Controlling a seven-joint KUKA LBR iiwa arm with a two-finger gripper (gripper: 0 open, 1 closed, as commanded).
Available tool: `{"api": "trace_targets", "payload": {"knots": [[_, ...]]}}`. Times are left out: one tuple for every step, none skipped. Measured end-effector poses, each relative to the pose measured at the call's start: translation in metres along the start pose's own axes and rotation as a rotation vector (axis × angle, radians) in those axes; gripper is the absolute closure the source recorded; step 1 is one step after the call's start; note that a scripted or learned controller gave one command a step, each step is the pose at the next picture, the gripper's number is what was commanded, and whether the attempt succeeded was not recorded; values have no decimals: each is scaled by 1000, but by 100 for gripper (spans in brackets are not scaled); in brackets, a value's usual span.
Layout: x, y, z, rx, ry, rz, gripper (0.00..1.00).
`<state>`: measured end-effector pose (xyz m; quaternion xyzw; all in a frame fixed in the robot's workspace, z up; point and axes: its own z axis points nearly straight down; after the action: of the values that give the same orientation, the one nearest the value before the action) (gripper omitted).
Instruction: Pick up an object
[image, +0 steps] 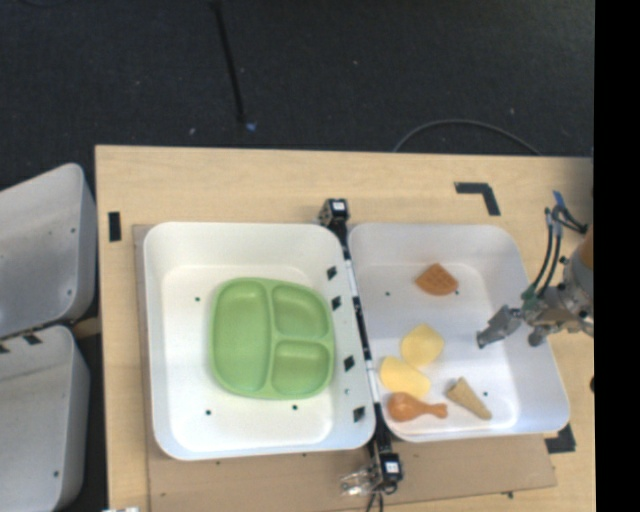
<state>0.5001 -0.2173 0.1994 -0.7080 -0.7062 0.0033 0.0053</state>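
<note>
Arm reaching in low from the right, tool (513, 333) over right bin (500, 420) edge, fingers apart, gripping nothing

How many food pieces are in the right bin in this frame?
5: a brown piece near the back, two yellow pieces mid-left, a drumstick and a tan wedge at the front. None look hidden.

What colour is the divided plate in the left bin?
Light green plate, seen in the camera view.
</note>
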Motion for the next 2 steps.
{"api": "trace_targets", "payload": {"knots": [[0, 3, -7, -13, -4, -4, 0], [-1, 5, 35, -9, -4, -2, 0]]}}
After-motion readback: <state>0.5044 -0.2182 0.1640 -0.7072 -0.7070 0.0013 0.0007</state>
